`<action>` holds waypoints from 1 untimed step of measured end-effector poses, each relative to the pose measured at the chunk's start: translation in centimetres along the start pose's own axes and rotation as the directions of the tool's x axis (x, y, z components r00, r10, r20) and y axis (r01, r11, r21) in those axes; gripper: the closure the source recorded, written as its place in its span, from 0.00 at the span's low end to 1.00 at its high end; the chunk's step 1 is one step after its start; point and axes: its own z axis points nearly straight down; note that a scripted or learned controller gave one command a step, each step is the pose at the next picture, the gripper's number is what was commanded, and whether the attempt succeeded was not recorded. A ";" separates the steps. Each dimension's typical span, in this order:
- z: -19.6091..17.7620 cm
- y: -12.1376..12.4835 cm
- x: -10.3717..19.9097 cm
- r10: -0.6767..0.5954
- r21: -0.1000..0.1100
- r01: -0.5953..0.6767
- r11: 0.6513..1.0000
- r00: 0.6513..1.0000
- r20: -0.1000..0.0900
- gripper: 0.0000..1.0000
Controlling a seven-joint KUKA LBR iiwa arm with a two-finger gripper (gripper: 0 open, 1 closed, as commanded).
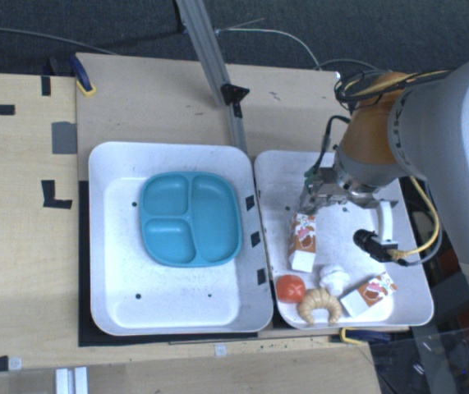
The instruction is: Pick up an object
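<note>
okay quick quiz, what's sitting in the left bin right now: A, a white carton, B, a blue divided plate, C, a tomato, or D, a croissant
B: the blue divided plate lies in the left bin, while the croissant, tomato and cartons sit in the right bin.

Nothing is reading clearly from where I am standing. The two small cartons lying in the right bin are showing red and white printing, but the marks are blurring together and no word, brand or number is coming through.
</note>
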 end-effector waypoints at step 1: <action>-4.4 -0.3 0.5 0.001 -0.006 -0.001 1.000 1.000 0.000 1.00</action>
